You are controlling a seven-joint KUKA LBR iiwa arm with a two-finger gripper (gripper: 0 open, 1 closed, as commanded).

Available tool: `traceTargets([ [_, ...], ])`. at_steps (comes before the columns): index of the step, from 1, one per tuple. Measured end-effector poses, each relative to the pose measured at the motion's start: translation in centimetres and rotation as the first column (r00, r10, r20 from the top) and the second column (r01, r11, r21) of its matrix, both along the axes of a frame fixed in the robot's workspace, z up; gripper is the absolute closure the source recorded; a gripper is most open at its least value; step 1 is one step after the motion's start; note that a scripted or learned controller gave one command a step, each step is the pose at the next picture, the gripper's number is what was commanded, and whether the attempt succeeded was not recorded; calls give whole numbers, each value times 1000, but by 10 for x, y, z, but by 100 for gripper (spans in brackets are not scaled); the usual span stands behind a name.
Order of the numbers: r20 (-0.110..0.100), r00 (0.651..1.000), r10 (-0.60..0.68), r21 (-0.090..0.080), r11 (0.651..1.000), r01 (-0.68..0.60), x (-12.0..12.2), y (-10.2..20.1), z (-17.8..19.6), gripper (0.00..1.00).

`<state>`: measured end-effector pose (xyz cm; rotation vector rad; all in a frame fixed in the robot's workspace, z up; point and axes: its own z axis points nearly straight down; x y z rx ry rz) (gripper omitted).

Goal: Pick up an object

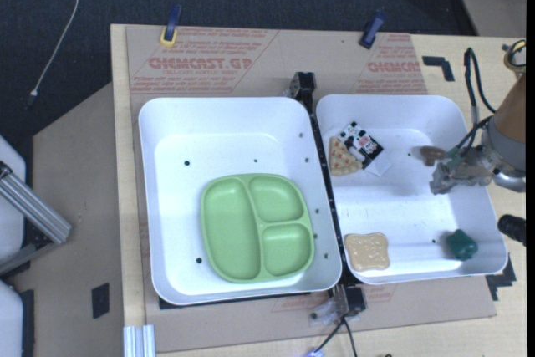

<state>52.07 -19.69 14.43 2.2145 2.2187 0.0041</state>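
In the right bin [401,217] lie a black-and-white patterned packet [363,144], a tan waffle-like piece [341,155] touching it, a pale bread slice [367,251] near the front wall, and a dark green lump [461,245] in the front right corner. My gripper [430,169] reaches in from the right and hangs over the bin's right half. It is open, with nothing between its fingertips. It stands well right of the packet and behind the green lump, touching neither.
The left bin [167,180] holds a light green divided plate [255,226]. A black clamp [303,84] sits at the back where the two bins meet. Blue clips [371,28] hold the cardboard sheet under the bins.
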Motion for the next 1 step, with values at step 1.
traceTargets([
  [1, 2, 1000, -1, -1, 1000, 1, 0, -3, 64, 100],
])
